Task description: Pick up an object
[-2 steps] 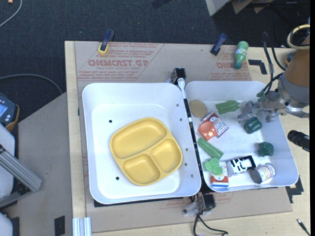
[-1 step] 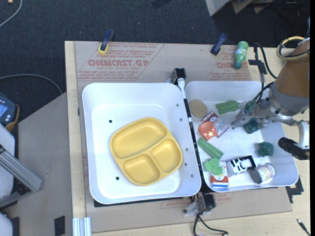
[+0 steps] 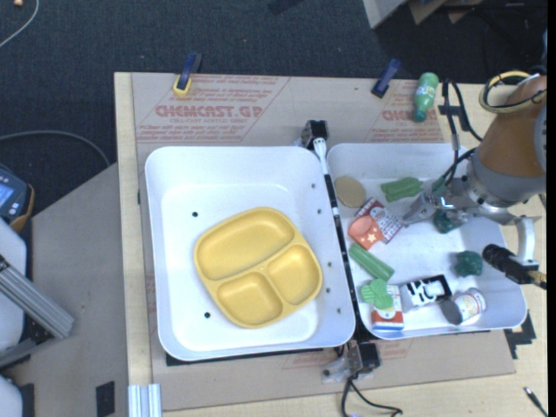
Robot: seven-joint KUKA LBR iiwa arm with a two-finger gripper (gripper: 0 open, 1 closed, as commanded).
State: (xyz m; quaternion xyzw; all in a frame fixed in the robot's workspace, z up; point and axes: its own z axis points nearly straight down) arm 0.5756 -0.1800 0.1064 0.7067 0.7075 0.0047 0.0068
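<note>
The end effector (image 3: 427, 207) reaches low into the right bin (image 3: 499, 315) from the right, on a grey arm (image 3: 512, 146) with an orange band above the wrist; whether it is parted or closed cannot be told at this slant, and nothing is seen held in it.

Largest in the scene is the counter (image 3: 226, 102), a board printed with red lettering and clamped at its far edge. On it sit two shallow white bins side by side. The left bin (image 3: 174, 181) carries a yellow three-compartment tray (image 3: 257, 266), lying flat near its middle.

The right bin holds the clutter from which one object must be picked. A long green block (image 3: 371, 262) lies at a slant near the bin's left wall; a second green piece (image 3: 402, 188) rests just beside the end effector, toward the far wall. A red-and-white packet (image 3: 372, 225) lies between them, a round tan disc (image 3: 351, 191) beyond it. Nearer the front rim sit a small carton with a green top (image 3: 382, 305), a black-and-white item (image 3: 424, 290), a small white jar (image 3: 467, 306) on its side, and a little dark green piece (image 3: 469, 262).

The green piece by the end effector looks the likeliest target: seemingly light, rigid and smooth, probably best pinched across its narrow width. The packet looks thin and flat, likely hard to get under; the jar may roll.
</note>
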